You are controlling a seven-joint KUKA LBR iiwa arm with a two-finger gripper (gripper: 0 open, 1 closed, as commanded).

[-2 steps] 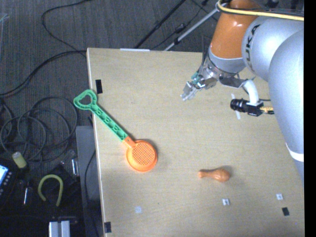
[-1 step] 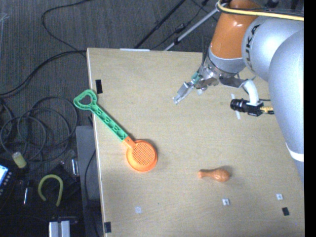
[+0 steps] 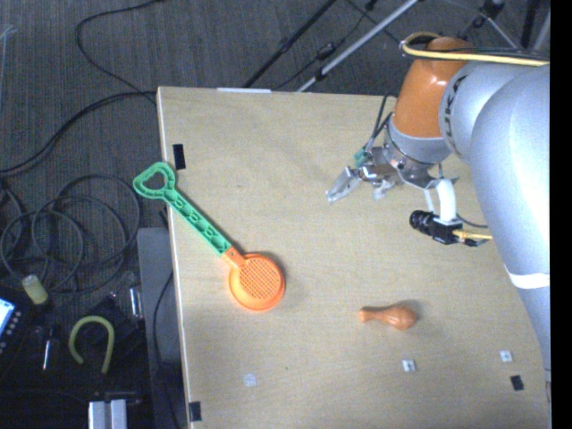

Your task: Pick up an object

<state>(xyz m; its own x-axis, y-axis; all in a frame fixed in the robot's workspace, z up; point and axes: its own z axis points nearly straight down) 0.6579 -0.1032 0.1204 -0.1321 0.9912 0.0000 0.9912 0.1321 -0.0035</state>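
A sieve-like scoop with a green handle (image 3: 192, 214) and a round orange mesh head (image 3: 256, 282) lies on the tan board's left side. A small orange pear-shaped piece (image 3: 390, 315) lies near the board's front right. My gripper (image 3: 360, 189) hovers over bare board at the upper right, well away from both objects. Its two silver fingers (image 3: 340, 189) are spread apart, open, with nothing between them.
The tan board (image 3: 295, 132) ends at a left edge, beyond which cables and a green hook-shaped item (image 3: 89, 338) lie on the dark floor. The grey arm (image 3: 509, 168) covers the board's right side. Small markers (image 3: 408, 365) dot the front.
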